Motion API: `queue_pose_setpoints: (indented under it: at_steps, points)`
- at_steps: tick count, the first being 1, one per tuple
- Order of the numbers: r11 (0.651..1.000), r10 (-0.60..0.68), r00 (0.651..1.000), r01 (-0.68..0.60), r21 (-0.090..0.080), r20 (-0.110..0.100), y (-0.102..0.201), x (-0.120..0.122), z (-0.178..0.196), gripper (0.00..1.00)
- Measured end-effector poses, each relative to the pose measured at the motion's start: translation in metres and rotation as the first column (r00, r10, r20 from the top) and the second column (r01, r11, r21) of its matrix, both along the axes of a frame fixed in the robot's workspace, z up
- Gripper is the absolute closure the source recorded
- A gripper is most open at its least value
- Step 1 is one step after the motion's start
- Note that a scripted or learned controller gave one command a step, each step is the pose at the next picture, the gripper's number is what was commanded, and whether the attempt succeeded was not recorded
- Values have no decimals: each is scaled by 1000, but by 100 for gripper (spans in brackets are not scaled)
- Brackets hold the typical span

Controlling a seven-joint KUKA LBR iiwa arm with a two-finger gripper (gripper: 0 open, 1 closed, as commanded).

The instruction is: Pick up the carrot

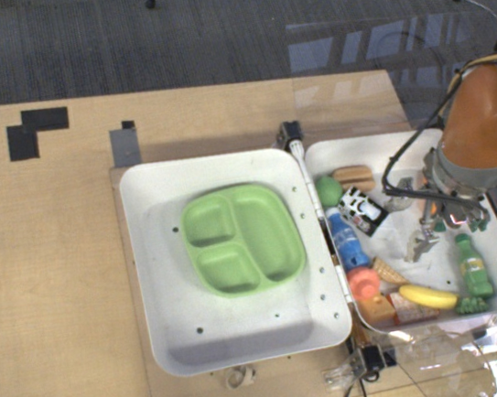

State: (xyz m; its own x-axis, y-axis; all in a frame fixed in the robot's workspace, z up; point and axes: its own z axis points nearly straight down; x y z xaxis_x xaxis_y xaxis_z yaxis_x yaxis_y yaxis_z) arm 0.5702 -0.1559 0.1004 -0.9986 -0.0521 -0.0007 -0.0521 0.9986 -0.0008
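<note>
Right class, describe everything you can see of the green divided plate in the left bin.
The green divided plate looks like light green matte plastic, a rounded rectangle with three compartments: two smaller ones on the left, one long one on the right. It lies flat, turned slightly askew, near the middle of the left white bin. Nothing rests on it.

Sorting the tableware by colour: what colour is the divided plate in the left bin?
Light green; the divided plate shows clearly in the overhead camera view.
</note>
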Motion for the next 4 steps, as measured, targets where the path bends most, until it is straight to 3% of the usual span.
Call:
queue_pose_setpoints:
  at_steps: [1, 2, 3, 4]
  points:
    - [1000, -27, 999, 27, -2, 17, -33, 53, 38, 0]
    - [996, 91, 996, -91, -2, 14, -49, 56, -11, 0]
    - [996, 94, 995, -94, -6, 26, -49, 61, 3, 100]
    - [887, 462, 887, -462, -7, 10, -50, -12, -10, 100]
